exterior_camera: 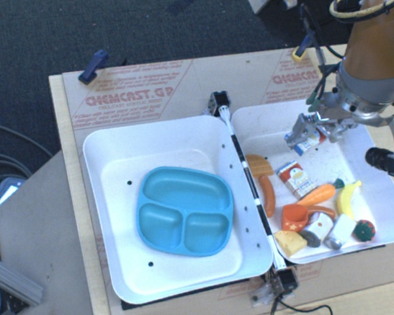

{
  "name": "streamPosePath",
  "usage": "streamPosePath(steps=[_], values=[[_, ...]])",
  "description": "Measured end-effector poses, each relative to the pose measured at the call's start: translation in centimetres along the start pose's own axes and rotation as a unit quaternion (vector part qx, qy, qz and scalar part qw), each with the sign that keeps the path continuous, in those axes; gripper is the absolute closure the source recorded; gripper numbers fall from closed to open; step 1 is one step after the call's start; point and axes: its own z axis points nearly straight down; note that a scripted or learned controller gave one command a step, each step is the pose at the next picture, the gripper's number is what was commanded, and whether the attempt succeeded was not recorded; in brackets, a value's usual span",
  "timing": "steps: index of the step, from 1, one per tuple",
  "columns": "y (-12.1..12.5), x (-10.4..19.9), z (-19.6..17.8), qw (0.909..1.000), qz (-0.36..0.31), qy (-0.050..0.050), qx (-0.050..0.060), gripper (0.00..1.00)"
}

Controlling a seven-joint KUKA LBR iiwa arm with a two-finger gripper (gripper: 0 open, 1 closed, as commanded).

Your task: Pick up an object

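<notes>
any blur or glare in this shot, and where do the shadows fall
Camera view: even, soft light, no strong glare on the white bins; the blue tray is sharp with a faint shadow at its lower edge; the claw looks slightly soft; the small items near the carrot are crisp.

Lighting: bright, even, from overhead. White bins near overexposed, with faint glare along the rims and soft shadows under the blue tray. Dark floor underexposed, its texture grainy. Sharpness: moderate overall; small toys in the right bin soft-edged, the orange-banded arm slightly blurred. Slight colour noise; no marked bending at the edges.
</notes>
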Motion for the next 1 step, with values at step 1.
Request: streamPosePath(steps=[1], values=[[-0.88,4.03,-3.58,1.0000,0.000,0.000,0.000,1.00]])
